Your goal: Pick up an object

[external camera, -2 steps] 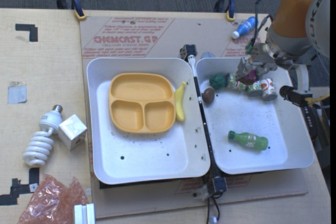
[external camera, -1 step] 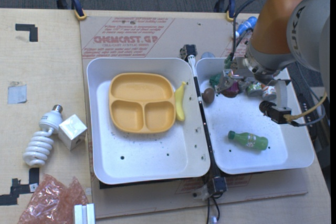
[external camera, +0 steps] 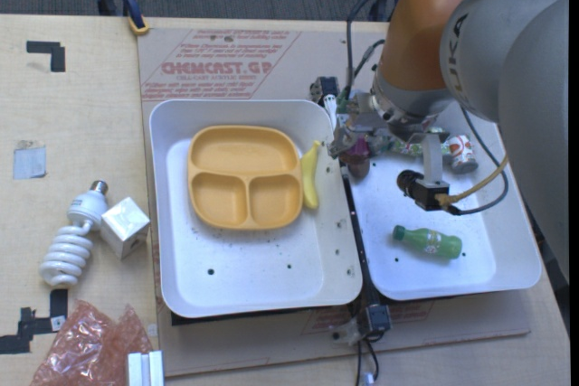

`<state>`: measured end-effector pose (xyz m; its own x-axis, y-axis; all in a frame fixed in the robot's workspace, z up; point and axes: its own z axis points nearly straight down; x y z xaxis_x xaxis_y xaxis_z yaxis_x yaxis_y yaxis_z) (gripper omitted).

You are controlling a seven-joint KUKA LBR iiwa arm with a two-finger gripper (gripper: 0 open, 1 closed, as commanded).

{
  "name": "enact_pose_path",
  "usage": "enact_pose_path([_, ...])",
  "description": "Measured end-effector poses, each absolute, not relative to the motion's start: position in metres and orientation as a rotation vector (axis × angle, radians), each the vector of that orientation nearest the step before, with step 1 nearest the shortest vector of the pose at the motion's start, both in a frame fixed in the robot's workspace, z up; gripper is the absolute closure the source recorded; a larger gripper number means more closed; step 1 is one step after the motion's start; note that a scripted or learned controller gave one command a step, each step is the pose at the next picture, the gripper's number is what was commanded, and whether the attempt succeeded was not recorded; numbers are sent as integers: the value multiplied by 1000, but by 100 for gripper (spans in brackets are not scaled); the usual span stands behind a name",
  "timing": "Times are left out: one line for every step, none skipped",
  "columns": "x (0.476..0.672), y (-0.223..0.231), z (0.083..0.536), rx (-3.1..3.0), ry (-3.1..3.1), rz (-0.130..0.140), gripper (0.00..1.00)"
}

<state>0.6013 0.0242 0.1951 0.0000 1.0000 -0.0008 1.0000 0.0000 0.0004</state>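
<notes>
I have the end effector point(external camera: 355, 143) low at the upper left corner of the right bin point(external camera: 470, 271), over a dark purplish object point(external camera: 358, 164); I cannot tell its state. Nothing looks lifted yet. The green bottle point(external camera: 427, 241) lies lower in that bin.

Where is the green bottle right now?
The green bottle lies on its side in the right bin, toward its near edge, below the tool and apart from it.

Orange divided plate point(external camera: 245, 175) and banana point(external camera: 311, 177) lie in the left bin point(external camera: 253, 285); green bottle point(external camera: 427, 241) in the right bin point(external camera: 470, 271).
</notes>
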Motion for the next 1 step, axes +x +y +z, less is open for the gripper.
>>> enact_pose_path([629,89,242,2219,2223,-2,100])
